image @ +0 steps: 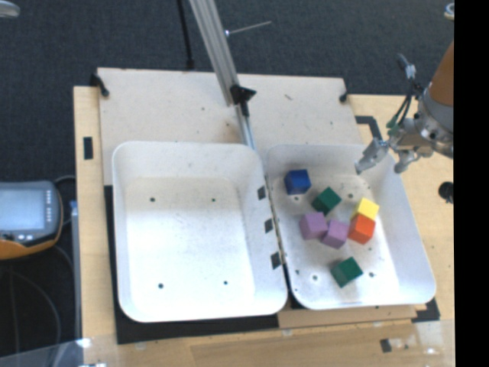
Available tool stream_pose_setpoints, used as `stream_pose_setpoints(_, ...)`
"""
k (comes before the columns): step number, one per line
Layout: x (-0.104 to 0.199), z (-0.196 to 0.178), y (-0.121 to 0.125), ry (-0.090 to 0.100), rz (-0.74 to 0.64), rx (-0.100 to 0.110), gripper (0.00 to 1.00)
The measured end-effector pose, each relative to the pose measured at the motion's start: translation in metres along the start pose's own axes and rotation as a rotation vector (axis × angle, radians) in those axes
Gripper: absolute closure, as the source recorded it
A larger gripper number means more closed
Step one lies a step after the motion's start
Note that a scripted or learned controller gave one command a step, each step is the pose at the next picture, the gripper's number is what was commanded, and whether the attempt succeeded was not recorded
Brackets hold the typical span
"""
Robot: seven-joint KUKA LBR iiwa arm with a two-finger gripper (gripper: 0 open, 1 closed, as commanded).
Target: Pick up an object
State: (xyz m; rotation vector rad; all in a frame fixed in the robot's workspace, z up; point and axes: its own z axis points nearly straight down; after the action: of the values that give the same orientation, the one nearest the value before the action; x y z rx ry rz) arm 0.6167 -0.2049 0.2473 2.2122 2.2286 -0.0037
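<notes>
Several small cubes lie in the right bin: a blue cube, a green cube, a yellow cube touching an orange cube, two purple cubes side by side, and a second green cube nearer the front. My gripper hovers over the bin's back right corner, above and to the right of the cubes. Its fingers are spread open with nothing between them.
The left bin sits beside the right one, their rims meeting in the middle. A slanted metal pole rises from the back of the bench. A small screen device sits off the bench at the left.
</notes>
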Motion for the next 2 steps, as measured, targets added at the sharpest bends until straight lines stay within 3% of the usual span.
stream_pose_setpoints(1, 0.000, -0.012, 0.001, -0.002, -0.006, -0.003, 1.00)
stream_pose_setpoints(2, 0.004, -0.246, -0.015, -0.002, 0.004, -0.012, 1.00)
